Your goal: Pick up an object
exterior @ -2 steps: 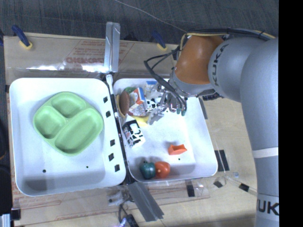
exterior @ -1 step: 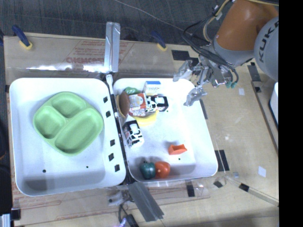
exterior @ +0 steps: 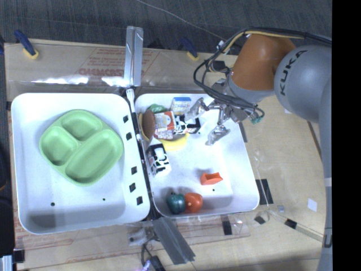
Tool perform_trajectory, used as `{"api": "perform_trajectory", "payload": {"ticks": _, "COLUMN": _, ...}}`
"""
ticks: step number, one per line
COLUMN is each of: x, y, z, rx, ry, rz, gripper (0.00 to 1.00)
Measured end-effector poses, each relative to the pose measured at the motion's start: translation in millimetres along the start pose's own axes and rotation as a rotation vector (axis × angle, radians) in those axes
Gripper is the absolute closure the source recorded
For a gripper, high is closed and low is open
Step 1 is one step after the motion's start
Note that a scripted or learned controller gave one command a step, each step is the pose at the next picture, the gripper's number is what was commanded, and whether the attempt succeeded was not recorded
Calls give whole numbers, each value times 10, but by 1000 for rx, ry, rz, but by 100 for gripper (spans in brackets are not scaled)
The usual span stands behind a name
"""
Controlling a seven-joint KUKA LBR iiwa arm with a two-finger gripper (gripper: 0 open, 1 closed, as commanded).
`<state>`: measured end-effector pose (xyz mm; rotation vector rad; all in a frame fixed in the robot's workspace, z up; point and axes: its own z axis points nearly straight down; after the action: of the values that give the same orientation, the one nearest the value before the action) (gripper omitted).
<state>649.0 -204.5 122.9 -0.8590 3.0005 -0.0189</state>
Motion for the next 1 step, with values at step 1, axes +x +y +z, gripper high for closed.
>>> {"api": "perform_trajectory", "payload": {"ticks": 1, "x": -414, "y": 559, "z": 165, "rx": 2, "ry": -3, "rz": 40, "gripper": 0}}
